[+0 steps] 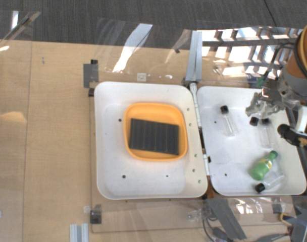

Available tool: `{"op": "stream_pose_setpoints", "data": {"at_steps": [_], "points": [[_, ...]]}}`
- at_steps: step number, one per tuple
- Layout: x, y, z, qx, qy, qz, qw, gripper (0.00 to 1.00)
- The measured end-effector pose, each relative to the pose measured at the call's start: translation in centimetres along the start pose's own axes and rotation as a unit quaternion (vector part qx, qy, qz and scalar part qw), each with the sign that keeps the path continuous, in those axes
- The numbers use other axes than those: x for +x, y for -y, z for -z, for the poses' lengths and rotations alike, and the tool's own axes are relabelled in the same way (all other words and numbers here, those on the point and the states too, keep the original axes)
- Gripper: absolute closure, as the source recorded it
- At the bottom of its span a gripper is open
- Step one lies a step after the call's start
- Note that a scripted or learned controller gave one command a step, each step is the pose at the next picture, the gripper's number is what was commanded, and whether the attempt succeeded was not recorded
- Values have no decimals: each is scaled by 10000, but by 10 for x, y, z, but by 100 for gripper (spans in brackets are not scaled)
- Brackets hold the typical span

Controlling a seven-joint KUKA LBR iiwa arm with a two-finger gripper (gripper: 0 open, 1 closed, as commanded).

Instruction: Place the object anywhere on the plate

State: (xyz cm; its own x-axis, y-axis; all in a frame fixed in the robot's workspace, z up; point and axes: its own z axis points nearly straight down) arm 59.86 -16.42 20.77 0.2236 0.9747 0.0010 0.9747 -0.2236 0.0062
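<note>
Orange plate [154,116] sits in the left bin [108,180], roughly centred, with a dark ribbed rectangular panel [154,136] lying flat in its well. Right bin [214,180] lies just beside it; the two bins meet along a central seam.

Contents of right bin:
- green bottle [262,167], lying on its side, tilted, cap end toward the upper right; lower right area of the bin.
- clear vial with black cap [228,119], upper left area, cap toward the far rim.
- second clear vial with black cap [268,182], near the front rim, just below the green bottle.
- another clear tube [267,135], faint against the white floor, between the end effector and the green bottle.

End effector [259,111] hangs over the upper right part of the right bin, with the orange-banded arm [301,59] entering from the right edge. Finger spacing cannot be told; metal parts overlap and detail is too small. Nothing is visibly between the fingers.

Green bottle lies nearer the camera than the end effector and apart from it. Pale wood surface [42,135] carries both bins.
</note>
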Motion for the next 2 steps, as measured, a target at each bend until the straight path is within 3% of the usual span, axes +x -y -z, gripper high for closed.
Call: {"op": "stream_pose_setpoints", "data": {"at_steps": [1,2], "points": [[0,0,0,0,0,0,10000,0],[-11,-53,142,-3,10,51,10000,0]]}}
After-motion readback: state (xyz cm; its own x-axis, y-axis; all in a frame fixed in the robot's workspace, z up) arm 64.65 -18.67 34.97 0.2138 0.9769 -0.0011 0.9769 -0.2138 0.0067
